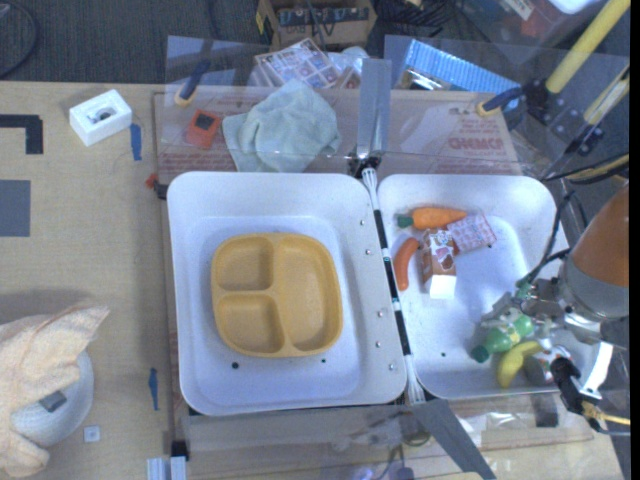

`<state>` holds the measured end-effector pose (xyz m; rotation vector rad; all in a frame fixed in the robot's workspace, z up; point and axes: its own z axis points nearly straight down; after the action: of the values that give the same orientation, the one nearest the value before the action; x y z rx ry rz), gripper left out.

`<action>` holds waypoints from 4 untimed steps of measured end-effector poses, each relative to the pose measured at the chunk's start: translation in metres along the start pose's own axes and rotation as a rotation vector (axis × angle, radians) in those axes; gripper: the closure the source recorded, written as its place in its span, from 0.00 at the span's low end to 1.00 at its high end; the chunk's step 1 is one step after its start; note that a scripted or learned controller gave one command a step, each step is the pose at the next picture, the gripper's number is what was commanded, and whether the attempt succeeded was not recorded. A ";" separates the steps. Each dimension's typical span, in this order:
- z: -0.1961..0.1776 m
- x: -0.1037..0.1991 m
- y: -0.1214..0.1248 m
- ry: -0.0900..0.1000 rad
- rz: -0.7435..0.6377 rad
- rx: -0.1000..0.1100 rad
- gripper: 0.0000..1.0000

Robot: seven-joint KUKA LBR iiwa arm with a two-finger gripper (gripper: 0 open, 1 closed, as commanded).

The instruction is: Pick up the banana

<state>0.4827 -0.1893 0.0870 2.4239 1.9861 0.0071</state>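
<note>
The banana point(511, 364) lies in the lower right part of the right bin point(470, 190), a small yellow piece slanting up to the right, with a green item point(497, 337) touching its upper left side.

Going from the left edge of the worktop point(90, 228): a crumpled yellowish cloth point(45, 343) rests over a pale round object at the lower left, and a small white box point(100, 116) sits near the top left corner. The left bin point(190, 268) holds a yellow plate point(277, 294) with three compartments, set near its middle. Behind that bin lie a small orange object point(204, 126) and a pale green cloth point(283, 126).

In the right bin, an orange carrot point(404, 260) lies near the left wall, a second carrot point(437, 216) lies across the upper part, a red-and-white packet point(470, 232) sits just right of it, and a brown packet point(439, 255) and a small white block point(442, 286) sit below.

The gripper point(532, 340) hangs at the lower right of the right bin, right over the banana and the green item; the metal parts crowd together there and I cannot tell whether it is apart, together or clamped on anything. The arm's orange band point(612, 246) shows at the right edge.
</note>
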 end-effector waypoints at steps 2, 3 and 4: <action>0.000 0.008 -0.002 0.000 -0.109 0.001 0.00; 0.000 0.008 -0.002 0.000 -0.109 0.001 0.00; 0.000 0.008 -0.002 0.000 -0.109 0.001 0.00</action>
<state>0.4819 -0.1805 0.0872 2.3125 2.1150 0.0052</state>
